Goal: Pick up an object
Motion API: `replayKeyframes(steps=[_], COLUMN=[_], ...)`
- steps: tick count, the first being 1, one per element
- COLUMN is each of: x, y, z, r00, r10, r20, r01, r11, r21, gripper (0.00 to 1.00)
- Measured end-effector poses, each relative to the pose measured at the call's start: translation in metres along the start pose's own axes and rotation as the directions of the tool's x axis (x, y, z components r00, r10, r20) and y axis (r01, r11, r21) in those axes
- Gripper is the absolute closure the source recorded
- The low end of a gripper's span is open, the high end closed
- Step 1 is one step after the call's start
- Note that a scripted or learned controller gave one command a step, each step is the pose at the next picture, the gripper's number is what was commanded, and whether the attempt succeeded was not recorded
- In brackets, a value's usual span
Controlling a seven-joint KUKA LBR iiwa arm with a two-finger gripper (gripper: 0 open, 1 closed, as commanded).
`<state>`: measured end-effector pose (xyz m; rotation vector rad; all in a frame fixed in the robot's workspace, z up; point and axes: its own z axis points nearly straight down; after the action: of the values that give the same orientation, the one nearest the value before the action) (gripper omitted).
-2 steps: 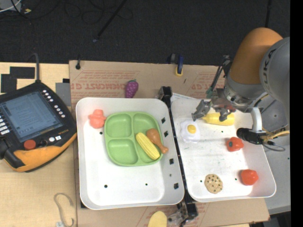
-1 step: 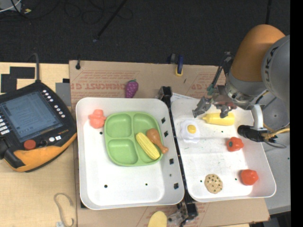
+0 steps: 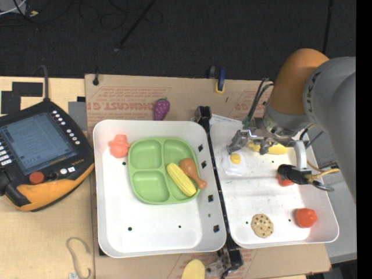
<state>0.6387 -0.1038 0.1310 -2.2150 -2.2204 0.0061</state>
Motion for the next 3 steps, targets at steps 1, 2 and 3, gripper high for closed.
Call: replayKeyframes(steps=[1,2,3], x=[0.003,0.002,-0.007], y=[0.0,0.003,0.004], z=[0.046,0.029,-0.033], r00=[1.0,1.0,1.0], r10=[0.0,0.001,0.007], r20=[0.0,0.001,0.002], r01=[0.0,-0.001,-0.007], r11=[1.0,1.0,1.0], r21=[-0.002,-0.013,-0.011], gripper=[0.0,1.0,1.0])
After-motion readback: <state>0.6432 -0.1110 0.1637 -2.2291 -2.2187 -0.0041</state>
